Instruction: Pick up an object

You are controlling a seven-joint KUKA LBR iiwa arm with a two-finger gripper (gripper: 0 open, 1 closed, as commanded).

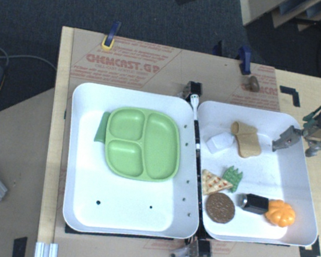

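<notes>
Two white bins sit side by side; the right bin (299, 172) holds an orange toy (280, 213) near its front right corner. Above its right rim hangs the gripper (298, 144), fingers spread, pinching nothing.

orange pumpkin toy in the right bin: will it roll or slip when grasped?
The pumpkin looks rounded and glossy, so it may slip from two fingers. It probably rolls if nudged, though the black object touching it may block that side. Likely light and stiff.

Readable print: one brand mark.
At twelve o'clock I read red "CHEMCAST" lettering (123, 62) on the tabletop (55, 138); smaller print is illegible.
</notes>
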